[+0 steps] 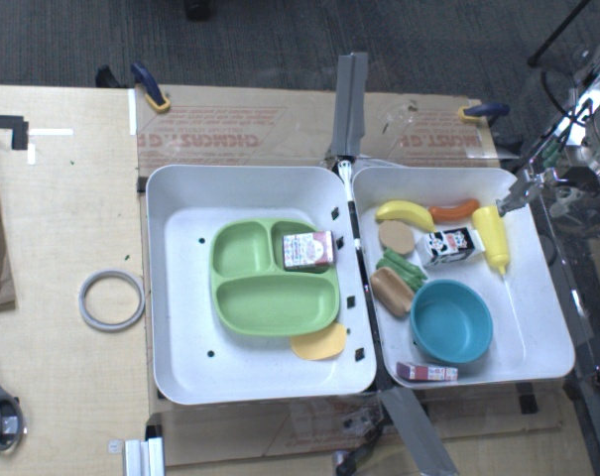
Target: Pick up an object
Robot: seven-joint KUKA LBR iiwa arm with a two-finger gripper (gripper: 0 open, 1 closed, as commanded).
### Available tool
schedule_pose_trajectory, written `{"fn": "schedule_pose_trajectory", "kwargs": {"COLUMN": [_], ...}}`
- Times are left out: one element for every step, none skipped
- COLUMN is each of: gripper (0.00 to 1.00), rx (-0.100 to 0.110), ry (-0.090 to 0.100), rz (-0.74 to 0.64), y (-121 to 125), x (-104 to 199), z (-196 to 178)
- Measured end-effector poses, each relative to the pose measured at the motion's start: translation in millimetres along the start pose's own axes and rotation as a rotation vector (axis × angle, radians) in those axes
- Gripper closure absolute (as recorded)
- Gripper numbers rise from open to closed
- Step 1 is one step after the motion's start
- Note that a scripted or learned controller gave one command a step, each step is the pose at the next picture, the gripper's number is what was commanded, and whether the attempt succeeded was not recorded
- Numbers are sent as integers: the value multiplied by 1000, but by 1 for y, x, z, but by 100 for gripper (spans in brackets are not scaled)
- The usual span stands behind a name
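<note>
Two white bins sit side by side on the bench, and the gripper (526,194), its opening impossible to judge, hangs over the right bin's (547,296) far right edge, with the yellow mustard bottle (491,236) just left of it, long axis running toward the near edge.

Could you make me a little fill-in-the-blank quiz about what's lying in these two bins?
1. The green plate lies in the ____ bin.
2. The small carton sits on the ____.
3. The bowl is colored ____.
4. The banana lies in the ____ bin.

Missing words: left; plate; blue; right
</note>
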State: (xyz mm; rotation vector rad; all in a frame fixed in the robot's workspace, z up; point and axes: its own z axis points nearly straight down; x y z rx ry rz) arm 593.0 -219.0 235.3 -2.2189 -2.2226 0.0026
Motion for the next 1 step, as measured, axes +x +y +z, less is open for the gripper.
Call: {"fn": "schedule_pose_trajectory", "kwargs": {"gripper": [0], "rx": [-17], "ry": [-6], "rz": [-298], "y": [24], "x": [-3], "z": [115]}}
